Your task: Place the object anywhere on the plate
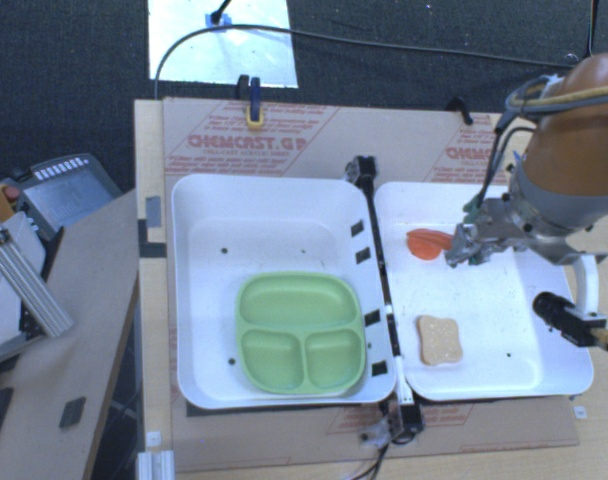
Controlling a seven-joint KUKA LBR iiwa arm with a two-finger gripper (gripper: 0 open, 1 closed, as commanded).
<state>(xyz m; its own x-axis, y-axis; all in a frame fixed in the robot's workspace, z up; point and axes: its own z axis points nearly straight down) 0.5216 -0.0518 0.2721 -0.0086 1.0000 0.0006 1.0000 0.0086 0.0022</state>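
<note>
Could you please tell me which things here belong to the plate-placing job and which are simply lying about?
Belongs to the job:
- green plate, in the left bin
- orange object, in the right bin, next to the end effector
- bread slice, also in the right bin, another possible pick

Lying about:
- yellow clamp
- foil sheet

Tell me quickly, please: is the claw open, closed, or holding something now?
Claw: cannot be told; it sits low in the right bin, right beside the orange object.

Green plate (302, 345) glossy plastic; white bins (274, 208) smooth plastic.
</note>
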